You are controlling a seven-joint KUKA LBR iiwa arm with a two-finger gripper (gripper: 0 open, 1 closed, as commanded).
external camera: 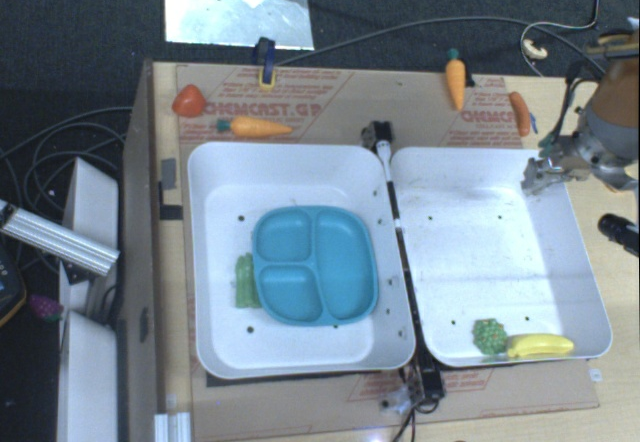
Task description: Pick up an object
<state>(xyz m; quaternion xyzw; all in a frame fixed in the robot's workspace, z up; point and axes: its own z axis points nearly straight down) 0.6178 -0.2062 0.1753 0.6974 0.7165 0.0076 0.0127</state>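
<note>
Hovering at the right bin's (560, 230) far edge, the tool (541, 173), grip unreadable, has nothing lifted; banana (541, 345) and broccoli (489, 335) lie well nearer the camera, untouched

Bench (300, 95): 2 white bins, left bin (215, 260) & right bin (570, 250), side by side; carrots (258, 127) at back.

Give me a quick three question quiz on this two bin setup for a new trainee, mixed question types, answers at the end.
1. True or false: the blue divided plate lies in the right bin.
2. Which items lie at the right bin's near edge? A) broccoli and banana B) two carrots C) a tomato
3. Fill in: the gripper is above the right bin's far ____ corner.

Key: 1 false, it lies in the left bin. 2 A. 3 right.
</note>
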